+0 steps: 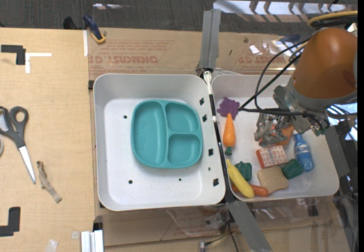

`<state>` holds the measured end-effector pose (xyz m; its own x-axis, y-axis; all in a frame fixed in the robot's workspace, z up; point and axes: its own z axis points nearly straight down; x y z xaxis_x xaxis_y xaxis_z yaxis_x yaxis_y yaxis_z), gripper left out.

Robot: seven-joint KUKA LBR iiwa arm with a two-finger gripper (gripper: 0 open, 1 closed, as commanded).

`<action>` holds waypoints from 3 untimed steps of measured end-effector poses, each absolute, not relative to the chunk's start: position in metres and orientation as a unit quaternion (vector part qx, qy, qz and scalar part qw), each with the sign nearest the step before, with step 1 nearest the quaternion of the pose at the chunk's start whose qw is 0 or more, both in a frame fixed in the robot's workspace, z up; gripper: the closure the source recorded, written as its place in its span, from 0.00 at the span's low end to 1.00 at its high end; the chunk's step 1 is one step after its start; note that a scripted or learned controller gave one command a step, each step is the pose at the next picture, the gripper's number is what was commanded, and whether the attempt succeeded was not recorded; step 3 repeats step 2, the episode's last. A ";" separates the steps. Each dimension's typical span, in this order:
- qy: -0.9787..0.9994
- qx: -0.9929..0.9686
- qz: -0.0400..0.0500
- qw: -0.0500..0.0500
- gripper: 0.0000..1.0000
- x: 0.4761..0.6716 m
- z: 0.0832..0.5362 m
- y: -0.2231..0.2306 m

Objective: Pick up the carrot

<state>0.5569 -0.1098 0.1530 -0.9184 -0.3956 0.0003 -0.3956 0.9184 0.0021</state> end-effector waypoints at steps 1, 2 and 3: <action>-0.990 0.142 0.000 -0.002 1.00 0.557 0.138 -0.129; -0.989 0.148 0.000 -0.002 1.00 0.589 0.232 -0.058; -0.989 0.148 0.000 -0.002 1.00 0.589 0.232 -0.058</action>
